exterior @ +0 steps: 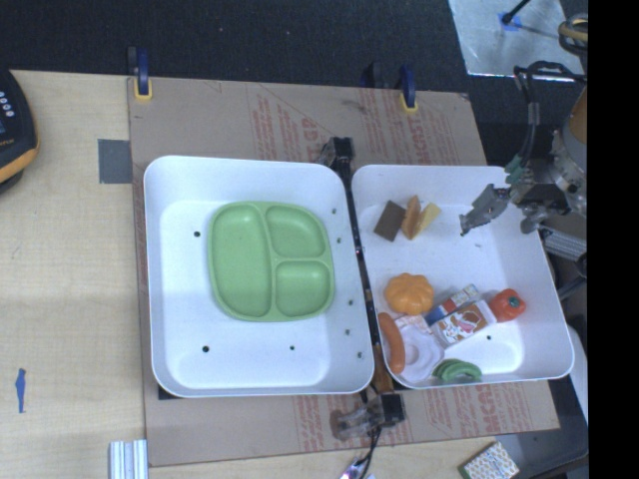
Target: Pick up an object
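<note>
My gripper (505,220) hangs over the upper right part of the right bin (519,257), open, with nothing between its fingers. Left of it lie a brown block (388,221) and two tan and yellow wedges (419,217). Lower in the same bin sit an orange fruit (410,292), a small carton (461,317), a red tomato (507,305), a sausage (391,340), a white piece (420,350) and a green round item (457,371). The gripper touches none of them.
The left bin (180,347) holds a green divided plate (272,260). Clamps (341,151) (365,417) join the bins at the far and near ends of their shared wall. A dark device (12,128) rests at the bench's far left edge.
</note>
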`<action>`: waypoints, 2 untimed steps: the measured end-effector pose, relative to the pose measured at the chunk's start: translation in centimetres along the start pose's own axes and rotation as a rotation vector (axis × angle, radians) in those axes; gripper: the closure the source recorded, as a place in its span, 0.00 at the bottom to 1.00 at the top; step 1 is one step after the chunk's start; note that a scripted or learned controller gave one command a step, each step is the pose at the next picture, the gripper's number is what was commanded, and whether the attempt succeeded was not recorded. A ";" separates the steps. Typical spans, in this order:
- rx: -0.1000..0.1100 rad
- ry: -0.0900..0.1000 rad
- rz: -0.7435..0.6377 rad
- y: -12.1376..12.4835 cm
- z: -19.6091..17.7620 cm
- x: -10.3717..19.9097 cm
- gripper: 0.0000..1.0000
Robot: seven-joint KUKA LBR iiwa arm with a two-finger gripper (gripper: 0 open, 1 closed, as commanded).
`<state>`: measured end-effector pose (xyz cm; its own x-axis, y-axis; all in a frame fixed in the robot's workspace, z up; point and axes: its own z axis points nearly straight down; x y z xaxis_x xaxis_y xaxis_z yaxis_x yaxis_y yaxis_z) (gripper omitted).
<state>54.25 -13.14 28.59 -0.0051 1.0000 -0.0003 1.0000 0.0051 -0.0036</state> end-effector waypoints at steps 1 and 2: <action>0.009 0.002 -0.004 1.4 9.6 3.1 0.00; 0.009 0.002 -0.001 -0.6 20.0 4.0 0.00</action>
<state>53.59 -9.18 8.55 -0.0063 1.0000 0.0018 0.9999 0.0063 -0.0129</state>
